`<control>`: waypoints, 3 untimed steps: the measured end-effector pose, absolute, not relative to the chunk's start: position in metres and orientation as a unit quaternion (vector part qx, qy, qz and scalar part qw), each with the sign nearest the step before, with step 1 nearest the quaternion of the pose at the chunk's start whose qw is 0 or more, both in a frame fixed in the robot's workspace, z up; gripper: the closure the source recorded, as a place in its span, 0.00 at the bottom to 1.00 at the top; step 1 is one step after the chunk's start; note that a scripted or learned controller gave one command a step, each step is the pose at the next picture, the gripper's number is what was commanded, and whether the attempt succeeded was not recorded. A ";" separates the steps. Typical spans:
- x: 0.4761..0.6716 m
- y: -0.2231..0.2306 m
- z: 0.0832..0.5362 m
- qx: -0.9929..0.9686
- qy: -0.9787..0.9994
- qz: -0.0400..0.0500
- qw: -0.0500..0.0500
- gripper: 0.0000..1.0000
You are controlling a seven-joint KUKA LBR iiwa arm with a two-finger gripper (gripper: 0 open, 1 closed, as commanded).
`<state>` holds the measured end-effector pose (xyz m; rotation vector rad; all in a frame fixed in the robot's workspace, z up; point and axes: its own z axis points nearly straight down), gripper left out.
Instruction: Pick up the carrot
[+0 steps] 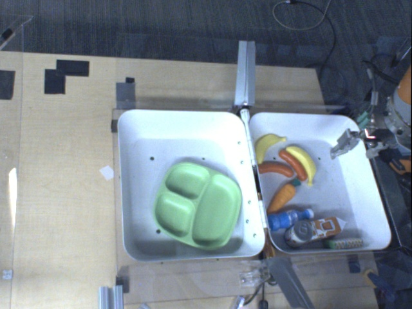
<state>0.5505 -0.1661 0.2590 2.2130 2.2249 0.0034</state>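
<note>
The gripper (347,143), apparently spread and holding nothing, hangs over the right bin (380,227), well apart from the carrot (284,195).

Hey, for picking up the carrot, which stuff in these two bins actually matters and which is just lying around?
Part of the job:
- carrot, in the right bin
- gripper, over that bin's far right corner

Just lying about:
- two bananas
- sausage
- blue bottle
- green divided plate in the left bin
</note>
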 end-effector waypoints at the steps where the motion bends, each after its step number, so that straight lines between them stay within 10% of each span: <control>1: 0.552 -0.165 0.271 0.704 0.711 0.003 0.004 1.00; 2: 0.552 -0.165 0.271 0.704 0.710 0.003 0.004 0.00; 3: 0.526 -0.134 0.161 0.655 0.756 0.001 0.001 0.00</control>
